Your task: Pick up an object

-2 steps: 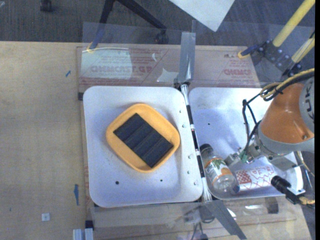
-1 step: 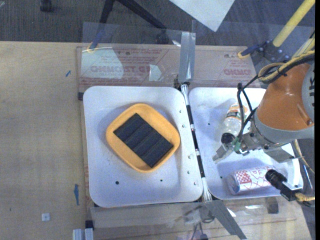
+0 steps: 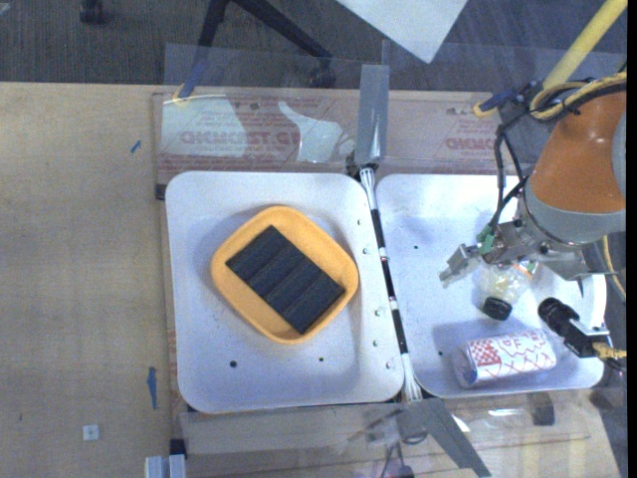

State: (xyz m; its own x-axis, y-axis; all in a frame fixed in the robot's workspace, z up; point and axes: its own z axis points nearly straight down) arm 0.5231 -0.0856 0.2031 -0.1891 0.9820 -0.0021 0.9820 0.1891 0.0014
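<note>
Over in the right bin [image 3: 428, 217] the gripper [image 3: 495, 267] hangs above a small clear bottle with a black cap [image 3: 501, 292], whether it's spread or pinched I can't tell, a red-and-white patterned tube [image 3: 508, 357] lying nearby.

The arm [image 3: 582, 172] is grey with a broad orange band, black and yellow cables looping above it.

Two white bins [image 3: 199, 366] sit side by side. One orange tray [image 3: 231, 289] lies in the nine o'clock bin; one patterned tube [image 3: 506, 357] and one small clear bottle [image 3: 501, 289] in the three o'clock bin [image 3: 423, 227].
</note>
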